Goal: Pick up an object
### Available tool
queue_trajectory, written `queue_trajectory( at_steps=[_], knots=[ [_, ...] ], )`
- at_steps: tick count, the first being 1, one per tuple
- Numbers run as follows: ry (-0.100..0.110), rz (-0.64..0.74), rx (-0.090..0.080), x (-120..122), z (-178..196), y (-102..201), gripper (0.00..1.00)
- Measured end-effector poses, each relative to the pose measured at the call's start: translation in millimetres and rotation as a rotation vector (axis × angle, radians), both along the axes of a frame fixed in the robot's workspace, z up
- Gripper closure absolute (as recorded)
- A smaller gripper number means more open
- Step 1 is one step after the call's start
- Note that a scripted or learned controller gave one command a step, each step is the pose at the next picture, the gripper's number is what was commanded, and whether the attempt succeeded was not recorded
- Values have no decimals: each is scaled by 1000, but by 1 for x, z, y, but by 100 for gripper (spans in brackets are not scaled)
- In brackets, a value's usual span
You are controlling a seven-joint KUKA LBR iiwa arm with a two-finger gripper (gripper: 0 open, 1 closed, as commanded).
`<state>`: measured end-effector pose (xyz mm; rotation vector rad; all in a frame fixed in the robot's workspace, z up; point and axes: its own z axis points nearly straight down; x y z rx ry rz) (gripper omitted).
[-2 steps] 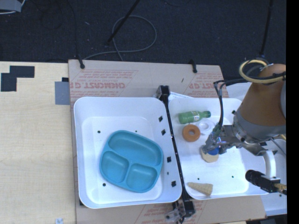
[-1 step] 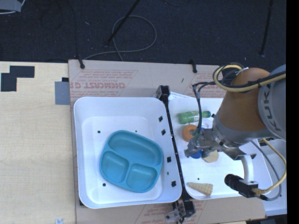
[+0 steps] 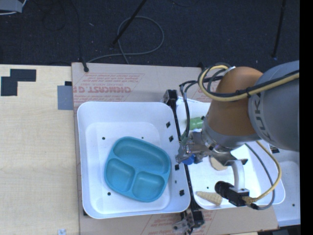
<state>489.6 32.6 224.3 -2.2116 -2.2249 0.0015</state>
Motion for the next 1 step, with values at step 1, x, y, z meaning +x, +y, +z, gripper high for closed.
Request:
queue_trajectory(
  at_steps=[1],
  knots=[
    [1, 0, -1, 2, 8, 58, 100]
  ],
)
